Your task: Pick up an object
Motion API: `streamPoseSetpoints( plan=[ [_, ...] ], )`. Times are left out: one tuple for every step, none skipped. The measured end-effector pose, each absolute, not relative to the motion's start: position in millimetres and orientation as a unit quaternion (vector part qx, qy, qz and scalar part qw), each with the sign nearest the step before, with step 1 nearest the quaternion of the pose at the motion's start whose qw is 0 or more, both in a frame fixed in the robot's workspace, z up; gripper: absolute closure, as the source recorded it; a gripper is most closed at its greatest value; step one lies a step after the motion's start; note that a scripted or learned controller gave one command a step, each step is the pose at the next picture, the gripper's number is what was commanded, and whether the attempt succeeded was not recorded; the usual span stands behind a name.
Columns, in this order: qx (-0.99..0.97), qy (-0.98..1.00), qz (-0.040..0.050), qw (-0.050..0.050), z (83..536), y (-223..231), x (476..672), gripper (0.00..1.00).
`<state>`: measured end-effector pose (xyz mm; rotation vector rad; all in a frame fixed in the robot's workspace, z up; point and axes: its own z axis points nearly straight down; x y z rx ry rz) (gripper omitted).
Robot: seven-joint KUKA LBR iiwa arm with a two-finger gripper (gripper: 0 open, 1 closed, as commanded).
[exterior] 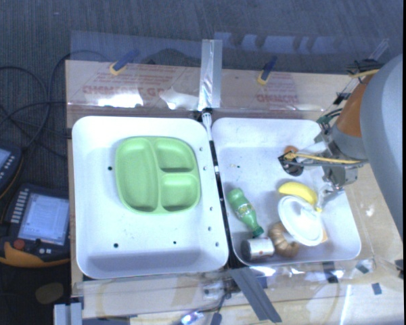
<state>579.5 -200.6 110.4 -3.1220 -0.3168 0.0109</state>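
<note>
**Left white bin** (pixel 81 202): holds one green plastic plate with three compartments (pixel 157 175). It lies flat, well apart from the claw. No hazard is expected here.

**Right white bin** (pixel 257 158): the candidate objects crowd its near-right half. Hazards, in order:

1. A green plastic bottle (pixel 243 210) lies on its side beside the dividing wall. Its cap end points at a silver metal can (pixel 259 248), which is also on its side. Both are round and are likely to roll if nudged.
2. A brown lumpy object (pixel 284 241) touches the can and sits against a white round dish (pixel 302 221). A descent here risks pinching two items, or none.
3. A yellow banana (pixel 298 192) lies just beside the dish's far edge and may be touching it. Its smooth, curved skin may slip out of a closing grip. The dish is wide and shallow and probably offers poor purchase.

**Claw** (pixel 328 191): positioned over the right side of this bin, just right of the banana and the dish. Its lower end is near the banana's right end, but contact cannot be confirmed. Whether it is released or clenched cannot be told from this view. No object is seen held in it. Judged stage: approach, with no object secured.
</note>
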Motion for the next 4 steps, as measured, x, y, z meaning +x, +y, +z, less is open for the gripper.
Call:
streamPoseSetpoints(
  plan=[
    [-0.987,-0.160,0.0020,0.001,144.6,-186.4,627.2,0.00],
    [-0.994,-0.110,0.0024,0.001,157.4,-187.7,622.9,0.00],
    [-0.989,-0.146,0.0088,0.011,90.6,-215.5,661.4,0.00],
    [-0.994,-0.105,-0.0034,0.001,89.2,-211.2,618.4,0.00]
  ],
)
